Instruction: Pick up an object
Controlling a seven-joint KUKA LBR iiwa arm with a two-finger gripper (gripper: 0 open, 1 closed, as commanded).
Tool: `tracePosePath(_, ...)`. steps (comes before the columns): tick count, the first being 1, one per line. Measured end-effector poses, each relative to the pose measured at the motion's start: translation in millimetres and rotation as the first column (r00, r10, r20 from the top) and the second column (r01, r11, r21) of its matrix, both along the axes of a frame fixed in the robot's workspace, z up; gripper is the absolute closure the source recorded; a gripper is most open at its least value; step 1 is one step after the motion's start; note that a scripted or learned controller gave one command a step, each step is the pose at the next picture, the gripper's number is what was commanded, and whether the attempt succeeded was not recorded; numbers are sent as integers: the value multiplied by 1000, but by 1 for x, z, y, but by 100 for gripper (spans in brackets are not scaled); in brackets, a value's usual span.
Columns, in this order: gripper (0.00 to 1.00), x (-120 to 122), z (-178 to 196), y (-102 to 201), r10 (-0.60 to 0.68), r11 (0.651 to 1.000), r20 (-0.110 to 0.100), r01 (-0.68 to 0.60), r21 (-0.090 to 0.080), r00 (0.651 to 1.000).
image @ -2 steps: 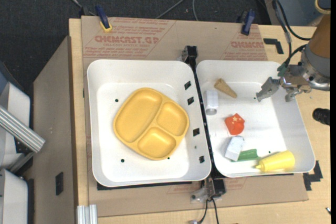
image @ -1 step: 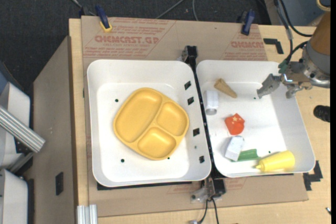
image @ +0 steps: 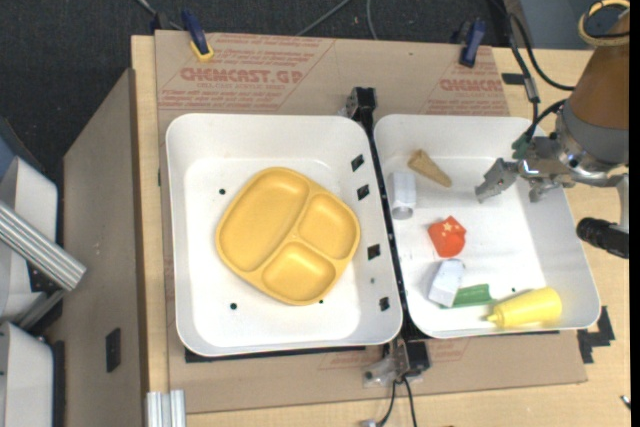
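Observation:
The right bin (image: pixel 520 245) holds a tan wedge (image: pixel 429 168), a pale cylinder (image: pixel 402 194), a red block (image: pixel 447 236), a grey-white block (image: pixel 445 282), a green piece (image: pixel 471 295) and a yellow bottle-shaped toy (image: pixel 525 307). My gripper (image: pixel 515 182) hangs over the bin's upper right part, fingers spread open with nothing between them. It is to the right of the tan wedge and above-right of the red block.
The left bin (image: pixel 190 245) holds a yellow three-compartment plate (image: pixel 288 235). A black divider with clips (image: pixel 375 215) runs between the bins. Blue clamps (image: pixel 198 37) pin the cardboard at the back. Cables trail near the arm at right.

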State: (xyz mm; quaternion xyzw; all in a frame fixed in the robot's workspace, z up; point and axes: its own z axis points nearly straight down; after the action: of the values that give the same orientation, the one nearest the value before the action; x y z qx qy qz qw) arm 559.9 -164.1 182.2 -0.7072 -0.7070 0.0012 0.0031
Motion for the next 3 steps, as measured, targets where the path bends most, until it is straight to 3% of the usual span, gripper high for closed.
tracePosePath(1,0,2,-44,6,0,1000,0,0,0,1000)
tracePosePath(2,0,5,-92,5,-1,1000,13,1,-5,1000)
tracePosePath(3,100,4,-82,6,0,1000,9,0,-3,1000)
